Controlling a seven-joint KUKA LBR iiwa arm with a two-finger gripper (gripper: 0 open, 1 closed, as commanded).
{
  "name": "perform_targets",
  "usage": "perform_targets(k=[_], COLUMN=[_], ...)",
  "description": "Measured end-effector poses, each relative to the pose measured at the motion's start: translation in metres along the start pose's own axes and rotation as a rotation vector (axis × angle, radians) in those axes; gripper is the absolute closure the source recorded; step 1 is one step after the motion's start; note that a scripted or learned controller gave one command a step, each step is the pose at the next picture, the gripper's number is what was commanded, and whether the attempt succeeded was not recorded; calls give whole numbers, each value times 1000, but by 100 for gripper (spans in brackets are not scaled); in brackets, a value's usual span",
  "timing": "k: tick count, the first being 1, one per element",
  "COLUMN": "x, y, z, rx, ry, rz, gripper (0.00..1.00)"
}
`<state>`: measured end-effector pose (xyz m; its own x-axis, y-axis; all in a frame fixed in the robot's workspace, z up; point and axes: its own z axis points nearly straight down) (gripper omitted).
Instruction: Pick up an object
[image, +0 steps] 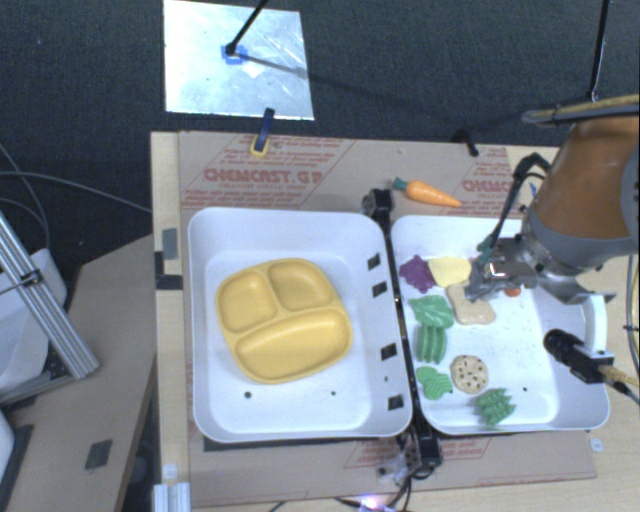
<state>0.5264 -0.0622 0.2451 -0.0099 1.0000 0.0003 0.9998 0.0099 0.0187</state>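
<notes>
My gripper hangs low over the right bin, just above a beige slice of toy bread. Close to it on the left lie a yellow piece and a purple toy. Further down the bin are green vegetables, a green leaf, a round cookie and a green sprig. A small orange bit shows right beside the gripper. I see nothing between the fingers.
The left bin holds a yellow divided plate. A toy carrot lies on the cardboard behind the right bin. A hinged black divider runs between the bins.
</notes>
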Motion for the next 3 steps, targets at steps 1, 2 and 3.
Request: perform_targets(k=[1, 2, 3], x=[24, 68, 127], y=[-43, -25, -37], z=[63, 60, -21], rx=[25, 17, 10], ry=[2, 2, 4], rz=[8, 1, -2], gripper=[100, 100, 100])
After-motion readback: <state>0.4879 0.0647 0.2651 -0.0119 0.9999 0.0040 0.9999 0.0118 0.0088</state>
